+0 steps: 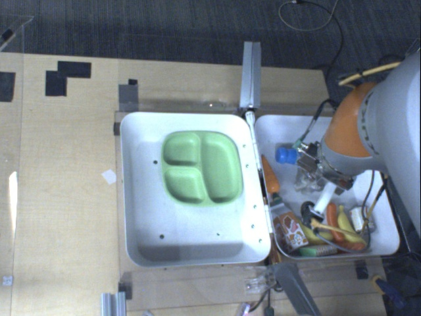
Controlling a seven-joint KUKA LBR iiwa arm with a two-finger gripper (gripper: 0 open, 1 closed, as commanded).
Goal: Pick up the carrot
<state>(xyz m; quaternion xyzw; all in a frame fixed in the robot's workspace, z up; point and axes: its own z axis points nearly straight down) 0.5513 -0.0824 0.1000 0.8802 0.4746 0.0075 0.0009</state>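
A: Where's the carrot (269,174) sitting?

B: I'm seeing it lying lengthwise along the left wall of the right bin (389,242), tip pointing up-frame, right against the divider. Probably rolled there; that wall is crowding one side of it.

A: And the gripper (314,174)?

B: I'm watching it hanging over the middle of that bin, beside the carrot and clear of it. I cannot tell how the jaws are standing; cabling and the wrist are covering them. Nothing is showing between them.

A: Other stuff?

B: Toy food (332,228) is piling up at the near end, plus a brown packet (289,230). The green divided tray (201,166) is sitting alone in the left bin (141,239).

A: Any readable text?

B: The packet is carrying print, too small to read. I'm noting no legible brands.
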